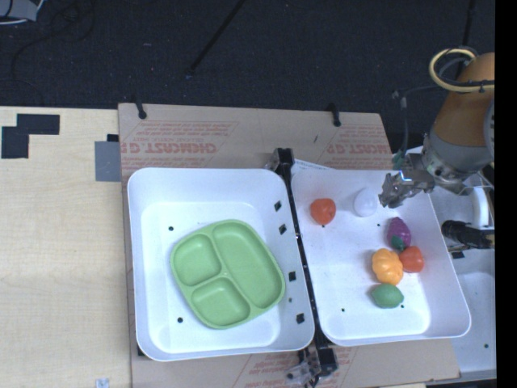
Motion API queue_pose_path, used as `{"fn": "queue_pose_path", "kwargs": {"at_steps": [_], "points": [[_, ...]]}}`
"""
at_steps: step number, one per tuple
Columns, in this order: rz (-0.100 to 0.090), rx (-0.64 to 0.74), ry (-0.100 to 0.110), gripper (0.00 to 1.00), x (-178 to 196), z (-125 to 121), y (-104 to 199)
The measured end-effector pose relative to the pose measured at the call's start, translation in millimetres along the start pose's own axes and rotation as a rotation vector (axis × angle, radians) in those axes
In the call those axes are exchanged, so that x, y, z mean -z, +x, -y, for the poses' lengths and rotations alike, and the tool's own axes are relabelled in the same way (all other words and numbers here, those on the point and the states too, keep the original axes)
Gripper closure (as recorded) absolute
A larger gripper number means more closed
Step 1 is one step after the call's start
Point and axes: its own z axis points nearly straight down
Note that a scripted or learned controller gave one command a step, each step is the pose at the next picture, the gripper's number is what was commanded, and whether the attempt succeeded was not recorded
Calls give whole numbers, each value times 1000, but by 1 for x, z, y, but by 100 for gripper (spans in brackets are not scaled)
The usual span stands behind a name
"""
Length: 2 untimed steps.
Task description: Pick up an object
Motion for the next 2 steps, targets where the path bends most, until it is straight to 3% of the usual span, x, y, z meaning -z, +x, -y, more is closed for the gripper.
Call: {"fn": "queue_pose_path", "kwargs": {"at_steps": [1, 2], "points": [[-1, 3, 1, 100, 24, 0, -1], [-4, 8, 5, 100, 38, 17, 49]]}}
